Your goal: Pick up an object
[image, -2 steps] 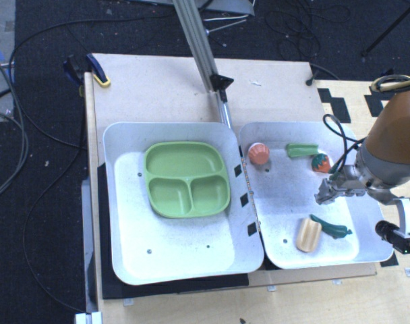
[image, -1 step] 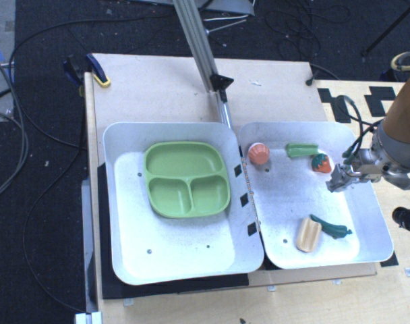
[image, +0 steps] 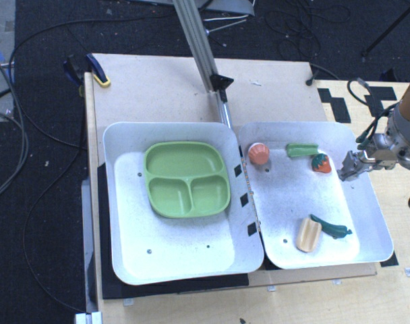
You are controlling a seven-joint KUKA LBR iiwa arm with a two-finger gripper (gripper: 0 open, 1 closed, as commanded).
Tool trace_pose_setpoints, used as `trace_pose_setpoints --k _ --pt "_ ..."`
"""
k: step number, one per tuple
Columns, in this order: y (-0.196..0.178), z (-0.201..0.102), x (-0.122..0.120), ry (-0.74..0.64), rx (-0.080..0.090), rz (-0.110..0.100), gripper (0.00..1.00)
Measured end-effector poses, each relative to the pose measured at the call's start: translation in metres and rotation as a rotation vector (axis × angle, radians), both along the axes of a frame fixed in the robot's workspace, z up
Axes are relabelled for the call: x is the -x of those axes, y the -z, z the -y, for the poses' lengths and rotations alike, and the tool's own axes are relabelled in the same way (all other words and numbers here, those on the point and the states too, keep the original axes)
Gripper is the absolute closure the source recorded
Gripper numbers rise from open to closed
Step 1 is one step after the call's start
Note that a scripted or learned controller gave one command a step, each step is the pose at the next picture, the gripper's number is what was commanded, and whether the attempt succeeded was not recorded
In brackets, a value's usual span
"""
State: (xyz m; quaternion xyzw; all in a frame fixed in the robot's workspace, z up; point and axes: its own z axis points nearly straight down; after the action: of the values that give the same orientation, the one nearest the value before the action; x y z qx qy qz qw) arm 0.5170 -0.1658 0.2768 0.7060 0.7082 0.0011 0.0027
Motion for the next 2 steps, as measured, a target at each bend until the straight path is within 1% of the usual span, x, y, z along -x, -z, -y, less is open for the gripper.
trace_pose_setpoints --k 1,2 --pt "0.009 -0.050 -0.008 -0.002 -0.002 -0.005 1.00" --pt "0.025 -0.102 -0.030 -0.003 -0.002 -0.005 1.00"
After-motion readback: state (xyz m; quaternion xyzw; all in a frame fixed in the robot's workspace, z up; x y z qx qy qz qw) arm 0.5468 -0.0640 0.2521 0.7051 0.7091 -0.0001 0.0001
